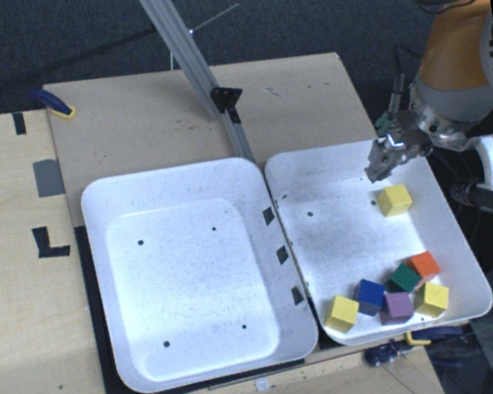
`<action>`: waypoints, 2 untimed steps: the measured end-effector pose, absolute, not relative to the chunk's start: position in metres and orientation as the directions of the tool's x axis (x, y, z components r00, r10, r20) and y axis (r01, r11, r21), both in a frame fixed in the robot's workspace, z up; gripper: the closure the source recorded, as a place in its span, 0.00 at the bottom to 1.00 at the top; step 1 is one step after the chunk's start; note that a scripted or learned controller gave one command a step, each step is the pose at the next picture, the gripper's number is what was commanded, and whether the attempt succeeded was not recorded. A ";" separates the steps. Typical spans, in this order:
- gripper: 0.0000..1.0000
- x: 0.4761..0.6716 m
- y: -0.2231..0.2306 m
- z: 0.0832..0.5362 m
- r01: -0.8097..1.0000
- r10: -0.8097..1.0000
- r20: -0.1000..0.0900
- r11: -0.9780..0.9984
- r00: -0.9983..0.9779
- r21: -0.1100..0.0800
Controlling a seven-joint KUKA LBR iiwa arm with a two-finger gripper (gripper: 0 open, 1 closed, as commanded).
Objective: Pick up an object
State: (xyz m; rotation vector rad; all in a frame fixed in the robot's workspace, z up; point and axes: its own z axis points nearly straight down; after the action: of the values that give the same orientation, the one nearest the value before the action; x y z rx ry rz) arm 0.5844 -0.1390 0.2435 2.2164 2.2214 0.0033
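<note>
- Yellow, and seemingly foam or painted wood, a small cube (394,200) lies alone in the upper part of the right bin (344,222), near that bin's right wall.
- No brand, label or readable writing can be made out on any block, bin or arm part.
- Both bins are shallow white trays with rounded corners and faint grey speckling; the left bin (183,267) has four small dark dots on its floor.
- Plain light wood makes up the bench (123,128), with a few dark tape marks at its left.
- A slanted grey metal bar (189,51) crosses the bench down towards the gap between the bins.
- At the right bin's lower edge sits a cluster of cubes: yellow (343,313), blue (371,295), purple (399,305), green (404,278), orange (424,265) and another yellow (436,297).
- The jaws (381,162) hang just above and slightly left of the lone yellow cube, close to it; whether they are released or clenched cannot be told, and nothing is seen between them.
</note>
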 end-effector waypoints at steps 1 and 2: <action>1.00 0.596 -0.084 0.252 1.000 1.000 0.002 0.007 -0.007 0.000; 1.00 0.611 -0.030 0.258 1.000 1.000 0.002 0.007 -0.007 0.000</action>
State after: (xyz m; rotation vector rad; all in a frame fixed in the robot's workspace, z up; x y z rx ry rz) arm 0.6108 -0.0302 0.2578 2.2143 2.2308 0.0022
